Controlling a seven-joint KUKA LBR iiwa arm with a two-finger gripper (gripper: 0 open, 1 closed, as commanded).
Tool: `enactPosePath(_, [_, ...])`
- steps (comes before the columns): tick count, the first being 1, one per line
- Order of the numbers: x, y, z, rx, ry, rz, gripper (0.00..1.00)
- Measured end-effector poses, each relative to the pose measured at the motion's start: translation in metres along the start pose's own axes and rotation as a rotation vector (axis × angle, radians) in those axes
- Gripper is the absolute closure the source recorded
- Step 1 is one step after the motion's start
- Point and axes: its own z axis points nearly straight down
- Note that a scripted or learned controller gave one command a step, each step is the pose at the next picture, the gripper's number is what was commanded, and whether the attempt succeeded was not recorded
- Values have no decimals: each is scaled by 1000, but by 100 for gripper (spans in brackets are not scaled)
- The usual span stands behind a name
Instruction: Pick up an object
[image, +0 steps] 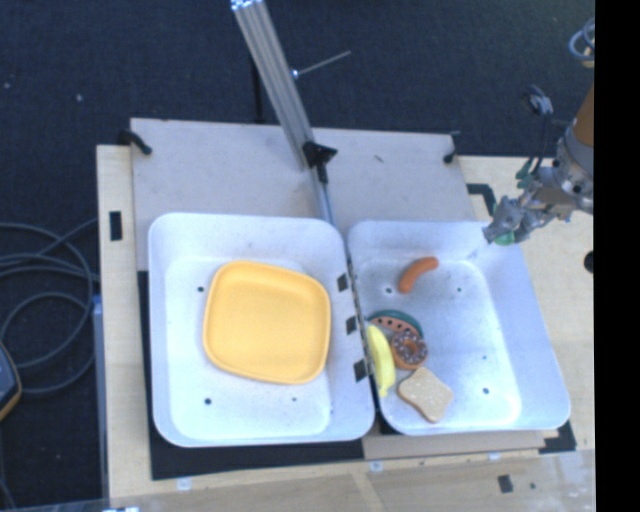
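The right bin (500, 300) holds an orange sausage (418, 273) near its back, a yellow banana (380, 360) along its left wall, a round brown-and-teal doughnut (404, 340) beside the banana, and a slice of bread (426, 393) at the front. A yellow square plate (267, 321) lies in the left bin (175, 300). My gripper (508, 228) hangs above the right bin's back right corner, apart from all the objects, with nothing seen between its fingers.
A slanted metal pole (285, 95) rises from a clamp behind the seam between the bins. Cables lie on the dark floor at the left. The arm (570, 170) enters from the right edge.
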Motion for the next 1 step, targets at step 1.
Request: enactPosePath(1, [51,-6,13,4,1,-3,100])
